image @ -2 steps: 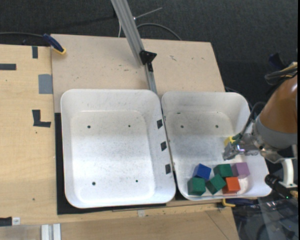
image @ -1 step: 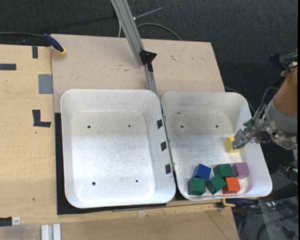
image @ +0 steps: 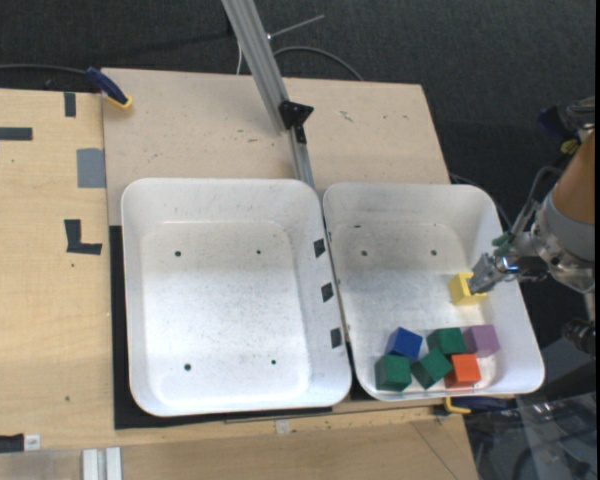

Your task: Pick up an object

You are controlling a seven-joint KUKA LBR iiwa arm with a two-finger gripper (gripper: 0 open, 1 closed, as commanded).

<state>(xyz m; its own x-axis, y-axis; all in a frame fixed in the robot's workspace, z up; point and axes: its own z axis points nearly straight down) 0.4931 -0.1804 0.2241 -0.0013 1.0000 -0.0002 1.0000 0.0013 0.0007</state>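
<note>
my claw (image: 487, 273) hangs over the right-hand edge of the right bin (image: 410, 200), at the end of my arm (image: 570, 218), which enters from the right. whether its fingers are spread or pressed together i cannot tell; they are too small and blurred against the bin wall. the yellow block (image: 465, 287) lies in the right bin just below and to the left of the claw tip, touching it or very nearly so; nothing shows the block pinched between my fingers, so i judge it not yet held. the block looks roughly cubic, so no long axis governs the approach. the coming move turns on this: the block sits slightly inward of the claw, toward the bin's middle, and close against the right wall, which may crowd one finger. other things: a cluster at the bin's near end, well below the yellow block, made up of a blue block (image: 404, 342), three green blocks (image: 432, 363), an orange block (image: 465, 369) and a purple block (image: 484, 339). the left bin (image: 220, 193) stands beside it on the desk (image: 40, 208).
</note>
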